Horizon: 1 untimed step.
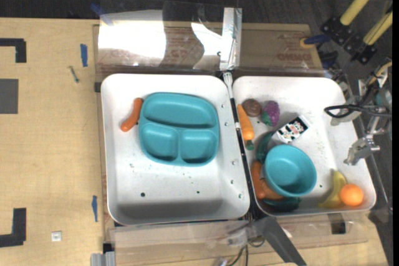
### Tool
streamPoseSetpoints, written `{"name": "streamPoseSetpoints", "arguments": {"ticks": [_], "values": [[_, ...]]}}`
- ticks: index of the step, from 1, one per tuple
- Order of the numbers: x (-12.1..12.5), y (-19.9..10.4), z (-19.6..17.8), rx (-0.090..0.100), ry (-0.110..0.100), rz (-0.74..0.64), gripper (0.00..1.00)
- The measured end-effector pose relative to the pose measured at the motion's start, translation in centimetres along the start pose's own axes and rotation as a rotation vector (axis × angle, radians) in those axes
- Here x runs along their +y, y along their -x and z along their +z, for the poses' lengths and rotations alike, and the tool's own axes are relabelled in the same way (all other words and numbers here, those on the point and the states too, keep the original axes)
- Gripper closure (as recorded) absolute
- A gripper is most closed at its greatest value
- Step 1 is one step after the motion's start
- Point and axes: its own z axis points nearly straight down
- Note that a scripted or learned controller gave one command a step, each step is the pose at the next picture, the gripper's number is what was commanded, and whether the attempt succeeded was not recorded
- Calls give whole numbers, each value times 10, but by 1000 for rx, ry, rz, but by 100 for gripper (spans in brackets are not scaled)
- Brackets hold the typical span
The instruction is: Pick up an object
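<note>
1. You had two shallow white plastic bins side by side on the bench: the left bin [118, 196] filled the centre of the frame, and the right bin [324, 93] sat toward the right.
2. In the left bin lay a smooth teal plastic plate divided into three compartments [179, 128], with a small orange carrot-shaped toy [131, 115] touching its upper left edge.
3. Dark specks dotted that bin's matte white floor below the plate.
4. In the right bin, a round teal plastic bowl [290, 170] stood open side up in the lower middle, partly over some orange and dark pieces that you could not identify.
5. A second orange carrot-shaped toy [247, 126] lay along that bin's left wall.
6. Near its upper left sat a brownish rounded object [252, 107], with a knobbly purple grape-like cluster [271, 113] just beside it.
7. A small white card with black markings [291, 129] lay just above the bowl.
8. At the lower right corner, a smooth orange ball-shaped fruit [352, 195] touched a curved yellow banana-shaped toy [335, 187].
9. Metal parts and black cable [340, 111] showed at the frame's right edge, over the right bin's rim; you could not tell the gripper's state.
</note>
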Motion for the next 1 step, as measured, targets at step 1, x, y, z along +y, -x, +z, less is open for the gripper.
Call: {"name": "streamPoseSetpoints", "arguments": {"ticks": [1], "values": [[19,-22,120,12,5,-128,0]]}}
